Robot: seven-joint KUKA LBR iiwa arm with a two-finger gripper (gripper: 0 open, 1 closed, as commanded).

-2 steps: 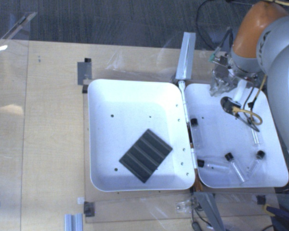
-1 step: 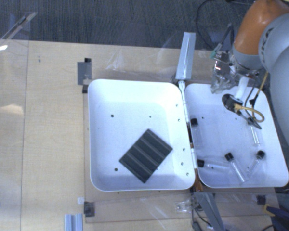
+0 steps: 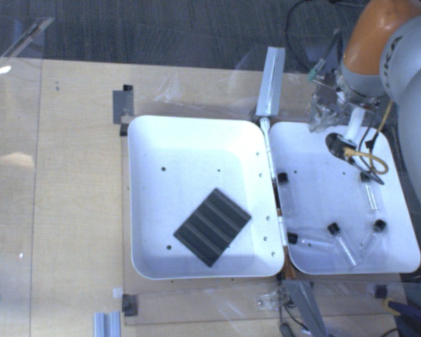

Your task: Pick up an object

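A dark ribbed rectangular pad [image 3: 212, 227] lies flat and turned at an angle in the left bin [image 3: 147, 139]. In the right bin [image 3: 302, 153] lie several clear tubes with black caps: one near the front left [image 3: 310, 241], one at the front middle [image 3: 342, 246], one at the front right [image 3: 371, 237] and one by the right wall [image 3: 372, 196]. A small black cap [image 3: 282, 178] sits close to the divider. My gripper [image 3: 323, 116] hangs over the far edge of the right bin, apart from all of these things.
A grey metal bar [image 3: 270, 83] stands behind the gap between the bins. The arm's orange band [image 3: 375, 27] and grey body cover the far right side. Bare white floor lies between the gripper and the tubes.
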